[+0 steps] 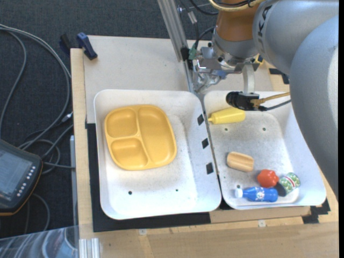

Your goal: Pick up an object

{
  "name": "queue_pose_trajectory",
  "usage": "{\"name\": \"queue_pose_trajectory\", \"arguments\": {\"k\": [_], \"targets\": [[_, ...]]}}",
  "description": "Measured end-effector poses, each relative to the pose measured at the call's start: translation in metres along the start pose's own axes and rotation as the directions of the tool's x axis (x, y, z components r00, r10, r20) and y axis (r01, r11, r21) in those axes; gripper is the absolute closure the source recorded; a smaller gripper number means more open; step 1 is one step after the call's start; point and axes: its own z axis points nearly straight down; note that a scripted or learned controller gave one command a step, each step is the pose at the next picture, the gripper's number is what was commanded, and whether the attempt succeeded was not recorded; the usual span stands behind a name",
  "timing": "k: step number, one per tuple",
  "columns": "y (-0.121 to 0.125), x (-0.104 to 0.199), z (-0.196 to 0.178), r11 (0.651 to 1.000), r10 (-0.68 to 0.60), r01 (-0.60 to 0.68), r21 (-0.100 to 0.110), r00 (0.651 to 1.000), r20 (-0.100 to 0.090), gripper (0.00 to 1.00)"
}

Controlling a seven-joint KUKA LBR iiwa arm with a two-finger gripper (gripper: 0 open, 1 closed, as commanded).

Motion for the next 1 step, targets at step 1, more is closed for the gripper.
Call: {"name": "queue_pose_trajectory", "arguments": {"k": [1], "targets": [[0.011, 0.0456, 0.0078, 1.0, 0.0, 0.0, 0.0, 1.0, 0.0, 1.0]]}}
